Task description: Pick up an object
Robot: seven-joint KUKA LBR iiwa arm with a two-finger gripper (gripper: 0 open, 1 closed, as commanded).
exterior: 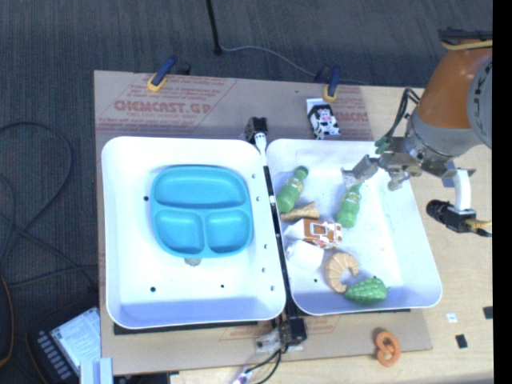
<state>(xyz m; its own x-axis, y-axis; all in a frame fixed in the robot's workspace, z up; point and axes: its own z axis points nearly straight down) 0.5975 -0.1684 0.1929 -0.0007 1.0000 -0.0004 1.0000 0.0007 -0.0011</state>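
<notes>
In the camera view, the approach step is judged to be in hand: the gripper (370, 174) is seen low over the upper part of the right bin (416, 238), reached in from the right, with nothing seen between its fingers, which are spread apart. Just beside and below the nearer finger a green bottle (350, 206) is found lying tilted in the bin, and it is judged the likeliest target. For the next move, the fingers would have to be brought down astride the bottle's body and closed across its narrow width, since a rounded bottle lying on smooth plastic could roll or be pushed aside. In the same bin a second green bottle (294, 186) is seen near the left wall, touching a tan wedge-shaped piece (299, 211); an orange and white carton (322, 232) lies near the middle, a croissant (342, 269) below it, and a bumpy green toy (367, 291) by the lower rim, touching the croissant. In the left bin (128, 294) a blue divided tray (200, 210) is held, its three compartments bare. On the surface (448, 342) below the right bin a small pretzel (387, 345) is seen.
</notes>
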